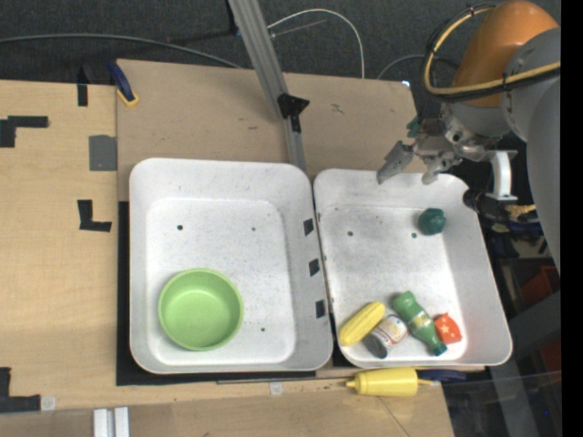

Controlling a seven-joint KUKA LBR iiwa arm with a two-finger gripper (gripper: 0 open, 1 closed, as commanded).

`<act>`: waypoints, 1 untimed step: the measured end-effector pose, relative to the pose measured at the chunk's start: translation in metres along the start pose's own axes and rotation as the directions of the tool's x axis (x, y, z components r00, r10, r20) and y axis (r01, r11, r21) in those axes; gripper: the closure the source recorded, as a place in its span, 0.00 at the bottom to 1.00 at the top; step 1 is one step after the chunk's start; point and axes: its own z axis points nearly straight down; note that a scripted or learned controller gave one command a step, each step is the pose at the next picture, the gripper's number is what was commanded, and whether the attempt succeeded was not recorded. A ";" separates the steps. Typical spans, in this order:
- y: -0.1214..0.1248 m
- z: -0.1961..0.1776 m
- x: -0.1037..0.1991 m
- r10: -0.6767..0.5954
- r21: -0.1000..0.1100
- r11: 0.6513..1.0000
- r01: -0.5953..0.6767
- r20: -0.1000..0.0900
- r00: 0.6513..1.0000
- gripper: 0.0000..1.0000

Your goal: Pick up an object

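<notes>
My gripper [412, 164] hangs open and empty above the small green ball [432, 220], probably light and slippery, so I would pinch its middle.

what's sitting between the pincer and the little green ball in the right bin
Nothing: in the camera view, bare white bin floor separates the pincer from the green ball.

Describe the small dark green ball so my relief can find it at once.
Take the right-hand bin. Near its far right corner, below the claw, lies the dark green ball, alone on bare white. The other items cluster at the near edge, and none is round.
</notes>
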 end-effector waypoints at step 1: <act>0.000 0.000 0.000 0.000 0.000 1.000 0.000 0.001 1.000 0.00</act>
